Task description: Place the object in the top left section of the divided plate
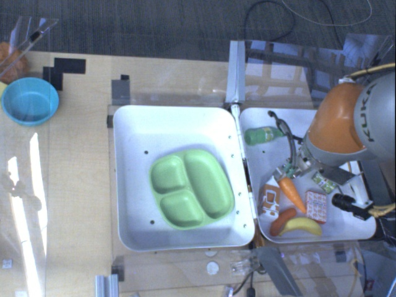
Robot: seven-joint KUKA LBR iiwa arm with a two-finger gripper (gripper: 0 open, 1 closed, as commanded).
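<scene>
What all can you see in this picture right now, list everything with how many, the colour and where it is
divided plate: one, green, in the left bin
left bin: one, white, centre of the bench
right bin: one, white, beside the left bin
carrot: one, orange, right bin, just under the pincer
banana: one, yellow, right bin front
green bottle: one, right bin back
bowl: one, blue, bench's far left
arm: one, grey and orange, over the right bin
pincer: one, above the carrot
</scene>
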